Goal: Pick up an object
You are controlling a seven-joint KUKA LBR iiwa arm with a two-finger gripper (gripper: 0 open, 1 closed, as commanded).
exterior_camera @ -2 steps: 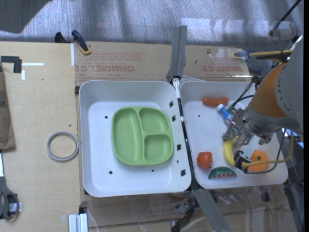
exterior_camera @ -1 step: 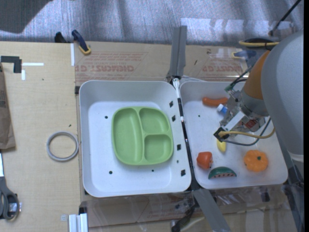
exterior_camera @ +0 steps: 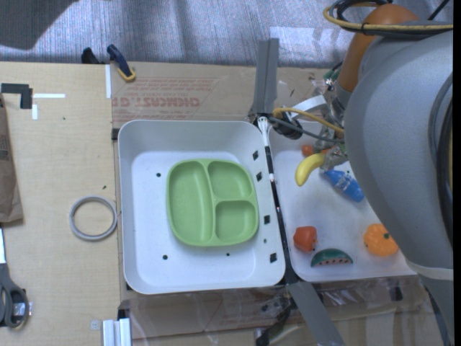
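The main risk is a miss or a brush: the banana [exterior_camera: 310,169], the blue bottle [exterior_camera: 344,183] and a small orange piece [exterior_camera: 308,151] crowd together in the right bin [exterior_camera: 325,225], so a descent could nudge one into another. The end effector [exterior_camera: 333,146] sits at the bin's upper edge, just above and beside the banana; whether it is apart or together cannot be told under the cables [exterior_camera: 306,121]. The arm [exterior_camera: 410,135] overhangs the bin's right side.
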